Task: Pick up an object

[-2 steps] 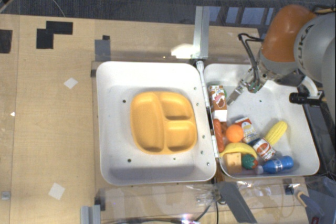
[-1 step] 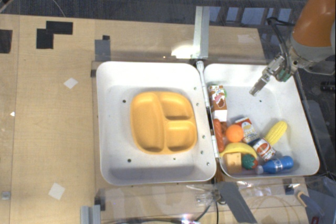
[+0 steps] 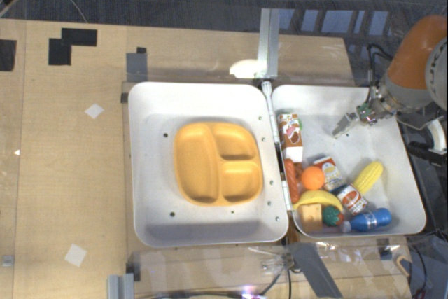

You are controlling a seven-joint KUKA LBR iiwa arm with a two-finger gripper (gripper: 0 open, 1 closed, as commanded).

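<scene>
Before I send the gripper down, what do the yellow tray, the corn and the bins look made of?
Yellow tray: likely moulded plastic, matte, with rounded compartment edges. Corn: probably toy plastic, smooth with a uniform yellow colour. Bins: seemingly thin formed plastic, white, satin, with soft rounded corners and small holes. None is certain from above.

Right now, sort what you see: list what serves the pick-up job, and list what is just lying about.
For the job:
- gripper
- right bin
- corn cob
- orange
- banana
- blue bottle
- can
- juice carton

Lying about:
- left bin
- yellow divided tray
- black tape marks
</scene>
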